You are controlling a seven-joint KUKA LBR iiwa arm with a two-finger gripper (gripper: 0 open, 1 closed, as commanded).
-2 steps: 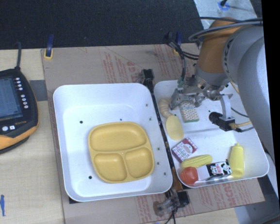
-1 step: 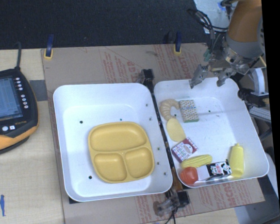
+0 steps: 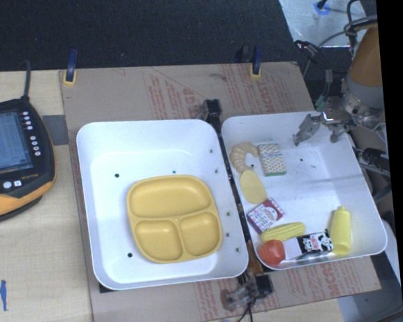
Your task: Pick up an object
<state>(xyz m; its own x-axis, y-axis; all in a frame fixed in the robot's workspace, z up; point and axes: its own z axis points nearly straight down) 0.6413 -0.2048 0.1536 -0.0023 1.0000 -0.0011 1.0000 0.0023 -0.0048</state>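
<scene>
Worktop (image 3: pixel 35 262) w/ two white bins; hand (image 3: pixel 319 128) over right bin's (image 3: pixel 343 179) far-right corner, fingers spread, gripping nothing. Yellow tray (image 3: pixel 173 217) centred in left bin (image 3: pixel 104 165).

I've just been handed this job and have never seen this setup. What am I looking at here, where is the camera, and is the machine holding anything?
One camera, fixed above the bench, looks down at a slant. The grey machine entering from the right is a robot arm; its two-finger gripper hangs over the far right corner of the right bin, fingers spread, with nothing between them.

The left bin holds a yellow divided plate. The right bin holds small toy foods: a croissant, a speckled packet, a pale yellow oval piece, a red-and-white packet, a corn cob, a tomato, a milk carton and a yellow bottle.

On the bench's left lies a control tablet.
</scene>
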